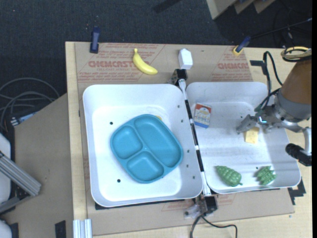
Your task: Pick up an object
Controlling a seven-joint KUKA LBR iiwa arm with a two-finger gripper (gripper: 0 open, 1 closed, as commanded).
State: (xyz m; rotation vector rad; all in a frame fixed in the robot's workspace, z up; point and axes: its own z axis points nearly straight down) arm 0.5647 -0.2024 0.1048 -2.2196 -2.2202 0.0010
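Overhead, 2 white bins sit side by side on the surface (79, 133); the left bin (99, 108) holds a blue divided plate (145, 147) with 3 compartments, lying flat near its middle; the right bin (223, 90) holds 4 small things. A small red and white carton (202, 115) lies by that bin's left wall; a yellow block (252, 136) lies toward its right side; 2 green knobbly toys lie along the near edge, the larger toy (228, 175) left of the smaller toy (265, 175), apart from each other. The arm (297, 90) reaches in from the right, and the pincer (253, 121) hangs low over the right bin, just above and beside the yellow block; whether its fingers are spread or closed I cannot tell, nor whether they touch the block. Outside the bins, a banana (143, 64) lies on the surface behind the left bin.
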